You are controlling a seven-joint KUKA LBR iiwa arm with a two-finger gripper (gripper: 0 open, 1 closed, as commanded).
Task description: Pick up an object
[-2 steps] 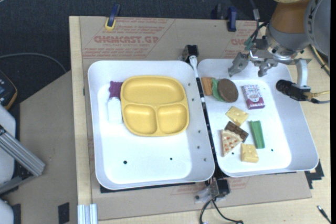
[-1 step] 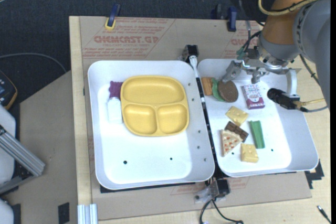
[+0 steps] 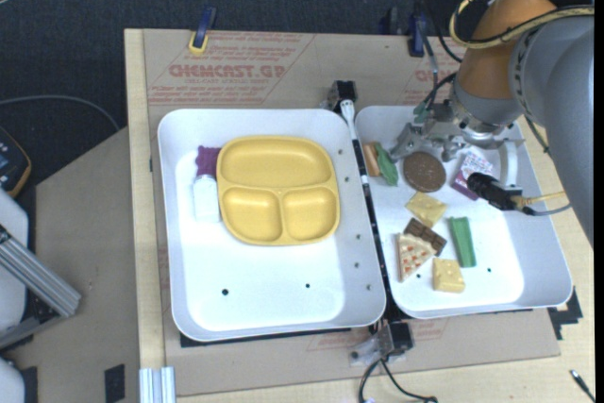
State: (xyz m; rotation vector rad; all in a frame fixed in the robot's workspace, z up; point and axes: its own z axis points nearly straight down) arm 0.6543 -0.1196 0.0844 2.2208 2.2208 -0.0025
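- In the right bin (image 3: 528, 283), nearest the camera, lies a pale yellow cheese-like wedge (image 3: 447, 276), with a pizza slice (image 3: 411, 255) just to its left.
- A green stick (image 3: 462, 241) lies upright beside them, and a dark brown slab (image 3: 426, 234) touches the pizza slice's top.
- Farther in sits a second yellow cheese block (image 3: 426, 207), then a round brown cookie-like disc (image 3: 424, 172).
- An orange and green piece (image 3: 380, 161) lies along the bin's left wall.
- The left bin (image 3: 274, 297) holds a yellow three-compartment plate (image 3: 278, 187), with a white bottle (image 3: 205, 198) and a purple item (image 3: 208, 158) at its left edge.
- The gripper (image 3: 451, 139) hangs over the far part of the right bin, just above the brown disc; its opening cannot be told, and nothing shows in its grasp.
- The grey arm (image 3: 557, 61) with its orange band reaches in from the right.
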